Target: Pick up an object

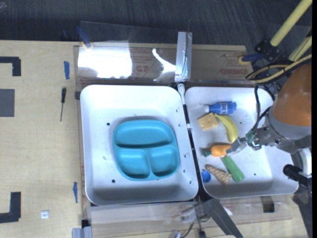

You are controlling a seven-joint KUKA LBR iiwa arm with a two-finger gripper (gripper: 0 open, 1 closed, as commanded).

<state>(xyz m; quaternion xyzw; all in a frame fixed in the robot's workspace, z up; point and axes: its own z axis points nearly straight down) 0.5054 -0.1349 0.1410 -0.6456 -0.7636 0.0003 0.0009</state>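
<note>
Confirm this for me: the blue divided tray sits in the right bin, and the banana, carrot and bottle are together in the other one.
Not quite. The camera view shows the blue divided tray in the left bin. The banana, carrot and bottle are together in the other one, the right bin.

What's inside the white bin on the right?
In the right bin lie a blue bottle, a cheese wedge, a banana, a carrot, a green piece and a cone. The arm covers its right side.

Grey arm (297, 125) with orange band, black cable along wrist
</note>
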